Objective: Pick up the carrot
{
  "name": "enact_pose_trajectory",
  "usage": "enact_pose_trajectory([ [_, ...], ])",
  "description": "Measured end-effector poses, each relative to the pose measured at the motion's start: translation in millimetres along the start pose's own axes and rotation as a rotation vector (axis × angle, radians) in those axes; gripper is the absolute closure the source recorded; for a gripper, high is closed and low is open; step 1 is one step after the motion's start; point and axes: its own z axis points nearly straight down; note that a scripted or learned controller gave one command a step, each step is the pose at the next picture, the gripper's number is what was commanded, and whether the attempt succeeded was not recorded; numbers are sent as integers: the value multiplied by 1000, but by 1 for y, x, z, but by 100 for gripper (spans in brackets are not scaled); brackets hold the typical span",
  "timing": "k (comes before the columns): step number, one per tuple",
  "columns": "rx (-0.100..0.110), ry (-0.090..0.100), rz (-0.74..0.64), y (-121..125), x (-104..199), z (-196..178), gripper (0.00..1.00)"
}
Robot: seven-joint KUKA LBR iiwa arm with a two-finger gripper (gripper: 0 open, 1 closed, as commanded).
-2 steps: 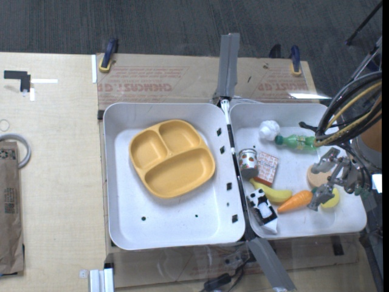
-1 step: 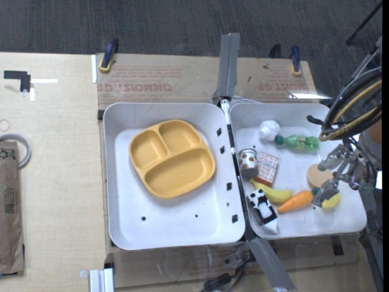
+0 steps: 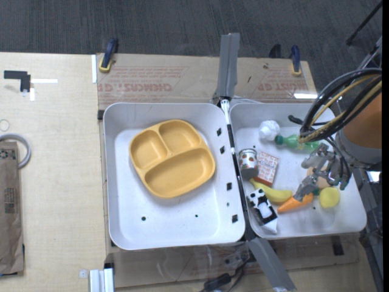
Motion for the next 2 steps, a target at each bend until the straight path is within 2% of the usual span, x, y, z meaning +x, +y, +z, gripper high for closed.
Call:
enact_pose_trajectory([
  [1, 0, 0, -185, -1, 14, 51, 0],
  [2, -1, -3, -184, 0, 13, 41, 100],
])
